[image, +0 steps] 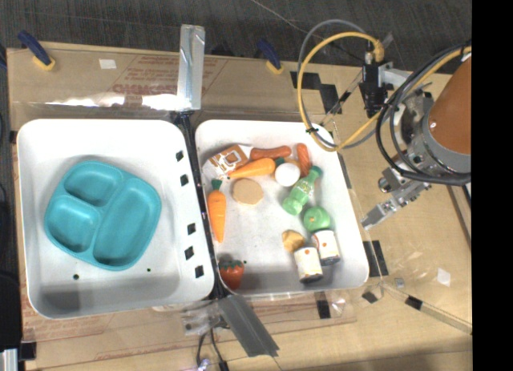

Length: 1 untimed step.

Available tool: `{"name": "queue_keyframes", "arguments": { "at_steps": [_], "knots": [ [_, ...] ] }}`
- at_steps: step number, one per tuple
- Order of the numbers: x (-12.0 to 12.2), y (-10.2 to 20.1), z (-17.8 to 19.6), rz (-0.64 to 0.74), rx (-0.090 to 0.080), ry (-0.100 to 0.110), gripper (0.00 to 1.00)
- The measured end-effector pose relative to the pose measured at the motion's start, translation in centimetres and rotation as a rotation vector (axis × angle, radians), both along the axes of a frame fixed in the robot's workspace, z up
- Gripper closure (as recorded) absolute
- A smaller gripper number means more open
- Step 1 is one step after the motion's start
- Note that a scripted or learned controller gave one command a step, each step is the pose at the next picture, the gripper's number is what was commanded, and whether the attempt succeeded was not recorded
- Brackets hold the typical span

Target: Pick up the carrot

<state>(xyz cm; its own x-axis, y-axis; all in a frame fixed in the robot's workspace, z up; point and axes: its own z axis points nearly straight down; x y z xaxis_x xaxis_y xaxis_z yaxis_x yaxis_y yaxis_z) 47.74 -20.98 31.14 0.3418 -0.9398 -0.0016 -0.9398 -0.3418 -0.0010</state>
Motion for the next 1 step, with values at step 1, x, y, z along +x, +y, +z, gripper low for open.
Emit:
{"name": "queue_keyframes", "arguments": {
  "at_steps": [1],
  "knots": [
    [0.47, 0.98, -2.02, 0.294, 0.0, 0.002, 1.0]
  ]
}}
